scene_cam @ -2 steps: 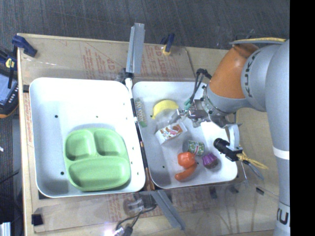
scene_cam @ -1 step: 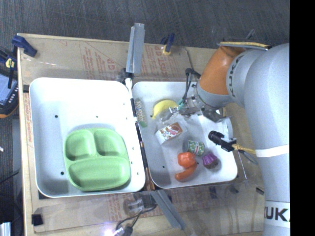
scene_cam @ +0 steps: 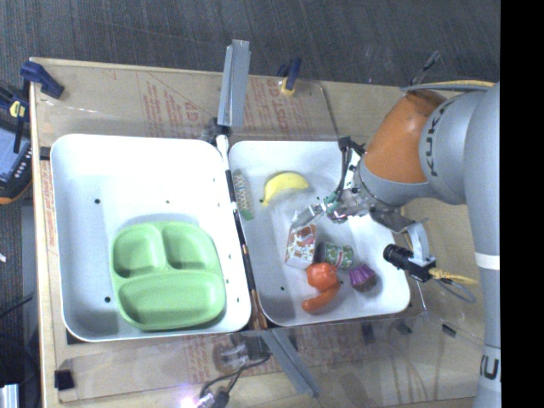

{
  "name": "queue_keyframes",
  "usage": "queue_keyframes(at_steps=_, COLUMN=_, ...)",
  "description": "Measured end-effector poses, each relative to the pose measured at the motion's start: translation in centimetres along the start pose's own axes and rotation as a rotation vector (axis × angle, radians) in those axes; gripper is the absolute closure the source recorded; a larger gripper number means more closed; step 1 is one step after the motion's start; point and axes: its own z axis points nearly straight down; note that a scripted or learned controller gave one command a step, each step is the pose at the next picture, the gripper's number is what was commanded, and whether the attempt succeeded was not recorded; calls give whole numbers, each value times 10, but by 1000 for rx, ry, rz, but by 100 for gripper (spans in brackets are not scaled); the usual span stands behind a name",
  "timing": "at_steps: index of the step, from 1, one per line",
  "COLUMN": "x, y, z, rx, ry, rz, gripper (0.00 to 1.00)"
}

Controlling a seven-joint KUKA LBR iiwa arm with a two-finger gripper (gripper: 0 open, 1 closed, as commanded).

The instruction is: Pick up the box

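White plastic makes up the two shallow bins on the table (scene_cam: 127,92), which is a pale board with red printing. The left bin (scene_cam: 85,160) holds a green divided tray (scene_cam: 167,274) with three compartments, lying toward its near right corner. The right bin (scene_cam: 280,155) holds the smaller things. A yellow banana (scene_cam: 284,184) lies toward the far side. Near the middle sits the box (scene_cam: 302,243), a small carton with a printed picture on its face and a silvery far end, lying tilted. Just right of it is a dark can with a green label (scene_cam: 336,254), on its side. Nearer still are an orange-red piece (scene_cam: 320,275) and a second orange piece (scene_cam: 316,303) touching it, with a purple item (scene_cam: 363,276) beside them at the right.

The grey arm with its orange band (scene_cam: 399,147) reaches in from the right, and the hand (scene_cam: 336,208) is low over the right bin, just beyond the far right corner of the box. Whether its fingers are spread or closed I cannot tell, and nothing is seen between them. Blue clamps (scene_cam: 41,78) grip the table's far edge.
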Motion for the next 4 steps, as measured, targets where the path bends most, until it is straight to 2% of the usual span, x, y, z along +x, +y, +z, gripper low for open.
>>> queue_keyframes(at_steps=1, x=-16, y=64, z=-18, rx=-1, ry=-2, rz=91, gripper=0)
queue_keyframes(at_steps=2, x=75, y=67, z=-54, rx=0, ry=-1, rz=-72, gripper=0)
queue_keyframes(at_steps=3, x=85, y=72, z=24, rx=0, ry=-13, rz=36, gripper=0)
queue_keyframes(at_steps=4, x=88, y=74, z=14, rx=-1, ry=-8, rz=32, gripper=100)
